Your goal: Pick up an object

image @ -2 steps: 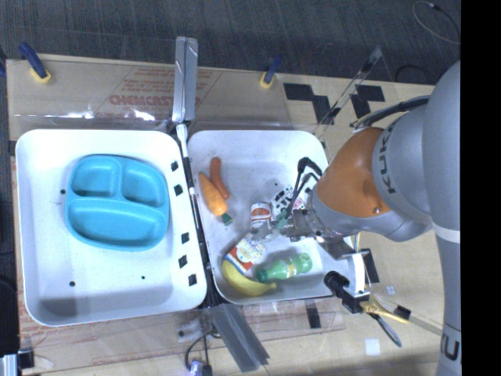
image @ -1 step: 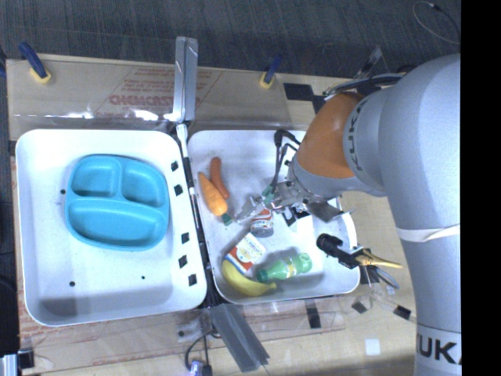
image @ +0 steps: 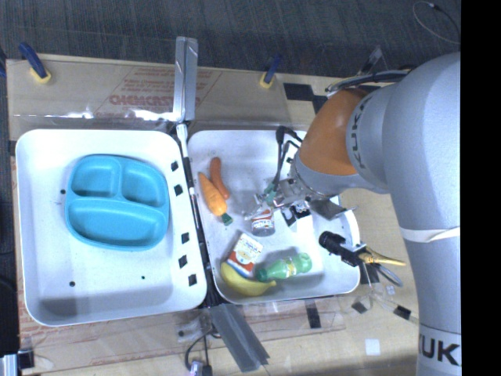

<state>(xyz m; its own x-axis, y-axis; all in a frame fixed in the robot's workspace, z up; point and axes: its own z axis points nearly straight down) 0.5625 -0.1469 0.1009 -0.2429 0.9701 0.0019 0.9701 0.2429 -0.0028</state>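
The right bin (image: 235,143) holds two orange carrots (image: 214,190) at its left, a small can with a red label (image: 263,225) in the middle, and a white carton (image: 247,251), a yellow banana (image: 243,281) and a green bottle (image: 285,268) along the front. My gripper (image: 274,197) hangs low over the middle of this bin. It is just behind and to the right of the can and right of the carrots. I see nothing held in it.
The left bin (image: 39,210) holds a blue divided plate (image: 117,200). A ridge with black clips (image: 186,210) separates the two bins. The grey arm with its orange band (image: 333,139) covers the right bin's right side. Blue clamps (image: 34,61) sit at the bench's back edge.
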